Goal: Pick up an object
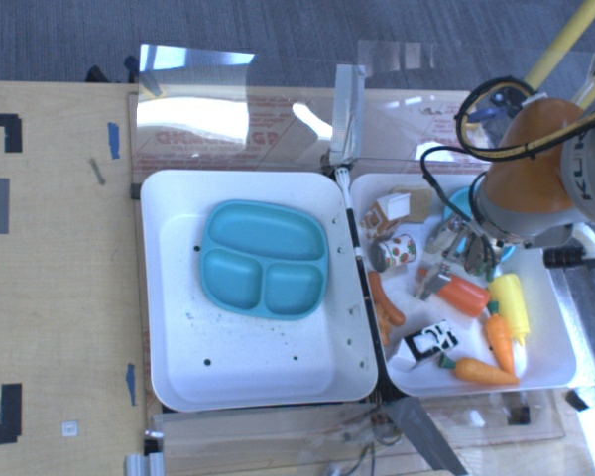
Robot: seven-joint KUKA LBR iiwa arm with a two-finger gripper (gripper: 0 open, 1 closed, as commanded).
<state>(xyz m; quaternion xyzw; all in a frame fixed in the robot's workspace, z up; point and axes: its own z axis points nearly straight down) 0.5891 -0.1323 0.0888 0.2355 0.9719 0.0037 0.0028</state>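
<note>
The right white bin [560, 360] holds a pile of toy food. My gripper [441, 264] hangs low over its middle, coming down from the orange-banded wrist [535, 157]. Just to its lower right, right beside the gripper's tip, lies a red-orange piece [464, 294]. A yellow corn cob [511, 301] and two orange carrots [499, 339] [481, 370] lie further right and toward the front. A black-and-white item [431, 342] rests near the front. A small can [398, 251] and a white-brown box [391, 207] sit to the gripper's left.
The left white bin [169, 355] bears a blue divided plate [264, 258]. An orange strip-like toy [385, 301] lies along the right bin's left wall. A blue piece [460, 202] peeks from under the arm. Black cables [476, 117] loop above the wrist.
</note>
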